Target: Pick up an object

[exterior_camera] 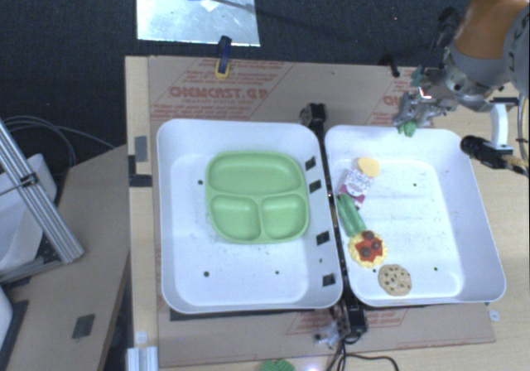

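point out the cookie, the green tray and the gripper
cookie (395, 279), camera view, middle of its top face
green tray (254, 196), camera view, ridge where its three compartments meet
gripper (407, 122), camera view, midway between its fingertips, over the right bin's far rim

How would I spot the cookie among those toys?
Look at the right white bin. A row of small toys runs down its left side, and the cookie lies at the near end, just below the pizza slice. It alone is round, tan and dotted with dark chips.
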You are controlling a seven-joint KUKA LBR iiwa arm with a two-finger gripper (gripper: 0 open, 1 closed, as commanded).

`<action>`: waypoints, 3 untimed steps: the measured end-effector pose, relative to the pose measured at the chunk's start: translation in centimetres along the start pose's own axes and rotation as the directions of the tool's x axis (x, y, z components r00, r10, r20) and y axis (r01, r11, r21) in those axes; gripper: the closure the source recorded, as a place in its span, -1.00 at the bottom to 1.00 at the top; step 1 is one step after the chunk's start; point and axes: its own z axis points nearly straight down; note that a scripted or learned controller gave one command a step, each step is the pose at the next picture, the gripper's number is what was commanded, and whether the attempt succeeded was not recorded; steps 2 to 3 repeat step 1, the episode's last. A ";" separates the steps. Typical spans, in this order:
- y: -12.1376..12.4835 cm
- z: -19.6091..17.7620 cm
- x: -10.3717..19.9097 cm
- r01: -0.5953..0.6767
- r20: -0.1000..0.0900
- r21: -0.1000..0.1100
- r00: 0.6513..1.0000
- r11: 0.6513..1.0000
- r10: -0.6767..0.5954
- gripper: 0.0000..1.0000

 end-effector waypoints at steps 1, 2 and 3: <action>-4.4 3.9 6.8 -0.005 -0.004 0.021 1.000 1.000 0.005 1.00; -4.4 3.9 6.8 -0.005 -0.004 0.021 1.000 1.000 0.005 1.00; -4.4 3.9 6.8 -0.005 -0.004 0.021 1.000 1.000 0.005 1.00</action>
